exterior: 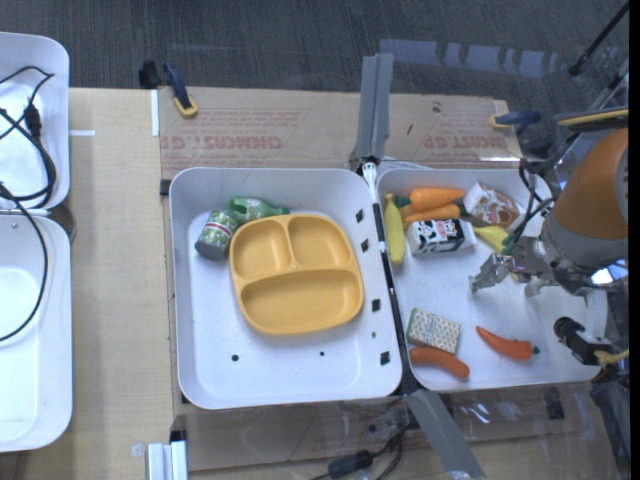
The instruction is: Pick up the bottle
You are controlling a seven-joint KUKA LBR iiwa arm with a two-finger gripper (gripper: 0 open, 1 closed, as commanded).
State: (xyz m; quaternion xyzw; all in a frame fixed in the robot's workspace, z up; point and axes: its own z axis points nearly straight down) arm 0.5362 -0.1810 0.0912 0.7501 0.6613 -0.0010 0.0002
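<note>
I judge the green bottle (245, 209), lying beside the yellow plate (297, 272), light, smooth and prone to roll; I'd grip its body. Gripper (497, 271): I cannot tell its state.

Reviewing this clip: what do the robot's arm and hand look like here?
The arm is grey with a broad orange band above the wrist. Black cables loop beside it. Its hand is a small silvery metal piece with thin fingers.
</note>
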